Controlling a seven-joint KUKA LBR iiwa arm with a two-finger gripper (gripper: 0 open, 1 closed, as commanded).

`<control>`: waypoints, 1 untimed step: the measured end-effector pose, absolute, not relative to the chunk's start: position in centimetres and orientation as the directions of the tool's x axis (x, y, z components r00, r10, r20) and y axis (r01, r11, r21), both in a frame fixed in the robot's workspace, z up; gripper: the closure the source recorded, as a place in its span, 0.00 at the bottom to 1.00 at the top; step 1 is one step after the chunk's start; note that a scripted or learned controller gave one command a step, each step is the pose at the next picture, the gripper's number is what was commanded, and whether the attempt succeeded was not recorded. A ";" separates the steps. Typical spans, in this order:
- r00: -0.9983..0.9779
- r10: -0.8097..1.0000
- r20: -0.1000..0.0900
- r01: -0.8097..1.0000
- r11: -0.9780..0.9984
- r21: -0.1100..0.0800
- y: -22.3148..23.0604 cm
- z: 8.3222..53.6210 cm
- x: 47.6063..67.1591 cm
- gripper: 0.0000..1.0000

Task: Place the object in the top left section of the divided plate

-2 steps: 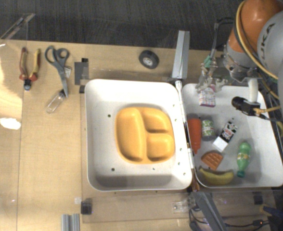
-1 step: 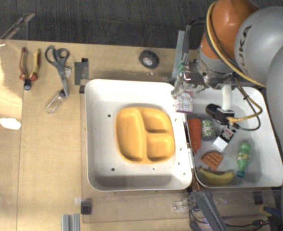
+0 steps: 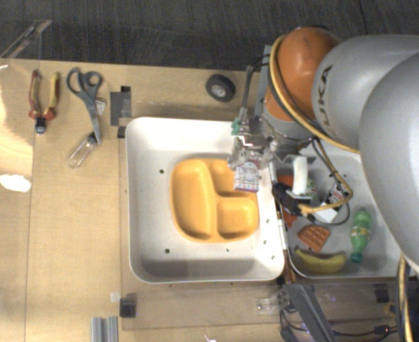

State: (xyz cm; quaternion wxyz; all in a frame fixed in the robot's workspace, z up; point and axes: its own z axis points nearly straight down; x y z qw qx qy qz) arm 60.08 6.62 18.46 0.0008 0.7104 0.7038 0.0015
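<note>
A yellow divided plate (image 3: 199,201) lies in the left white bin (image 3: 149,212). It has one long section on the view's left and two smaller ones on the right. My gripper (image 3: 248,157) hangs over the plate's upper right corner, by the bin's right wall. A small pale packet with pink and purple print (image 3: 246,179) hangs from its fingertips, and the fingers are shut on it. The packet is above the rim of the plate's upper right section; whether it touches the plate I cannot tell.
The right bin (image 3: 338,273) holds a banana (image 3: 320,262), a green bottle (image 3: 360,232), a brown waffle-like piece (image 3: 313,236) and a red item (image 3: 286,184). Scissors (image 3: 88,95), red-handled pliers (image 3: 42,98) and a black wheel (image 3: 221,87) lie on the bench.
</note>
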 end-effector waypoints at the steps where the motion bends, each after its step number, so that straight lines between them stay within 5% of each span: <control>1: 0.010 1.000 0.001 1.000 -0.010 0.004 6.6 18.5 60.1 0.00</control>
